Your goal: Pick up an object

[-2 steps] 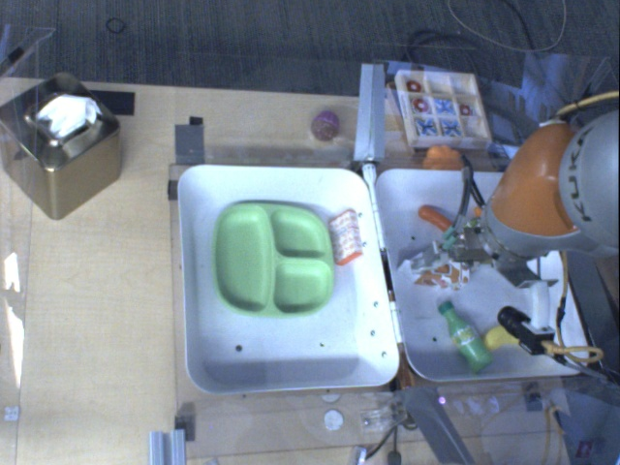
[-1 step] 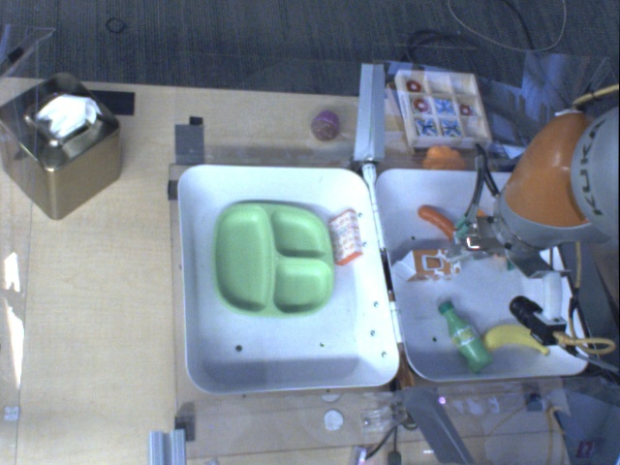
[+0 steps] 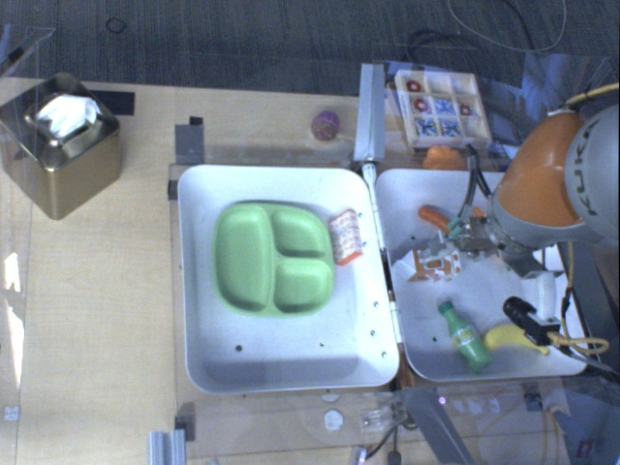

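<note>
A tan box (image 3: 60, 155) stands at the far left of the worktop (image 3: 97, 308), well apart from both bins and likely no part of the job. The left bin (image 3: 291, 356) holds a green divided plate (image 3: 274, 258) lying flat, with a red-and-white packet (image 3: 346, 237) touching its right edge. Both lie low, so I judge them awkward to pinch from above.

The right bin (image 3: 426, 318) carries the likelier candidates. An orange carrot-like piece (image 3: 433, 218) is near the top, a small brown-and-white toy (image 3: 436, 263) lies just below it, and a green bottle (image 3: 465, 335) lies on its side beside a yellow banana (image 3: 511, 337). They are spread loosely, which leaves room to come down between them.

The arm (image 3: 542, 182) reaches in from the right and bends down over this bin. The gripper (image 3: 457, 243) is low, between the orange piece and the toy and just beside both. Whether the jaws are released or clenched I cannot tell, and nothing looks lifted.
</note>
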Tool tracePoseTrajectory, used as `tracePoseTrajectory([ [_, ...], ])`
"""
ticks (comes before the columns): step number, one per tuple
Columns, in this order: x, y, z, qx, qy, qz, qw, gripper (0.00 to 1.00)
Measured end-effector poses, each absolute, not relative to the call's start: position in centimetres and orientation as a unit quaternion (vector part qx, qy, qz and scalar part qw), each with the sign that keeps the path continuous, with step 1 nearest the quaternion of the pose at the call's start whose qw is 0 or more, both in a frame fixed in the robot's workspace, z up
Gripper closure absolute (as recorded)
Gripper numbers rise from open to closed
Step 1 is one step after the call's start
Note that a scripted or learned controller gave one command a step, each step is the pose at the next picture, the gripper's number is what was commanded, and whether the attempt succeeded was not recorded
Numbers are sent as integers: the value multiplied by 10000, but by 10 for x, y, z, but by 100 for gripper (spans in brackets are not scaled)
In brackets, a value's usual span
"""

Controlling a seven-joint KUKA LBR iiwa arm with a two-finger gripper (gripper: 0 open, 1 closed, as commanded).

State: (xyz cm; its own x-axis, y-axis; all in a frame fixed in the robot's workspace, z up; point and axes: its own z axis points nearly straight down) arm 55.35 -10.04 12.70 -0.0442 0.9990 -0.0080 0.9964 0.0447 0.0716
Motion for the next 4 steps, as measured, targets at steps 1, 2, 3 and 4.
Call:
tracePoseTrajectory([
  [1,589,-99,110,6285,7775,143,192,0],
  [2,617,-93,111,5523,8333,98,229,0],
  [3,621,-92,124,5511,8338,139,298,100],
  [4,671,-62,211,5594,8289,26,46,100],
])
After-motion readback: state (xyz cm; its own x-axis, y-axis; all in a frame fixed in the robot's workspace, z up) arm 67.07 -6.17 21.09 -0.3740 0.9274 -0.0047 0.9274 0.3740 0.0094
